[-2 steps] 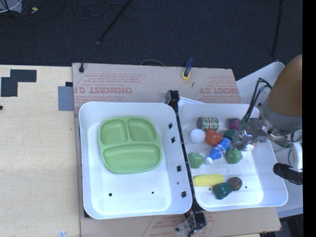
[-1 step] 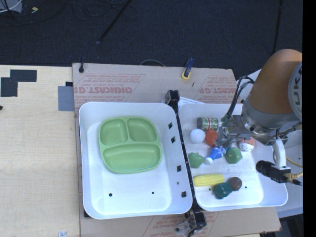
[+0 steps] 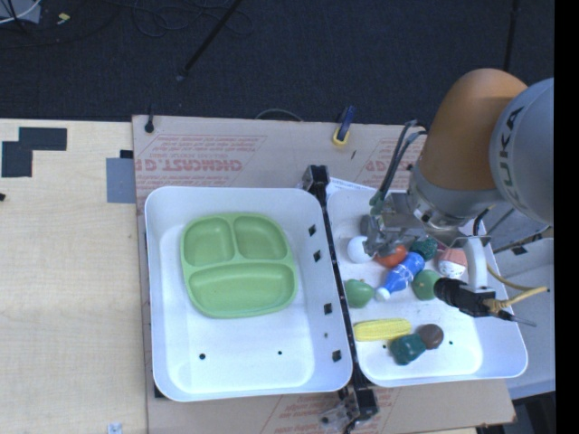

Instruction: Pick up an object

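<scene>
A: Nearest the camera in the right bin (image 3: 507,355): one yellow corn (image 3: 381,330), one teal toy (image 3: 406,349), one brown ball (image 3: 431,335).

B: Beyond the corn?

A: One blue bottle (image 3: 400,276), under the gripper (image 3: 384,238); whether it grasps anything I cannot tell. Crowding risks a snagged neighbour.

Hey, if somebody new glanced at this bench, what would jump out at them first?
Probably the green divided tray, lying alone in the left bin. Next, the grey arm with its orange band, reaching in from the right over the right bin, where small toys crowd together: a blue bottle, a yellow corn cob and green pieces.
</scene>
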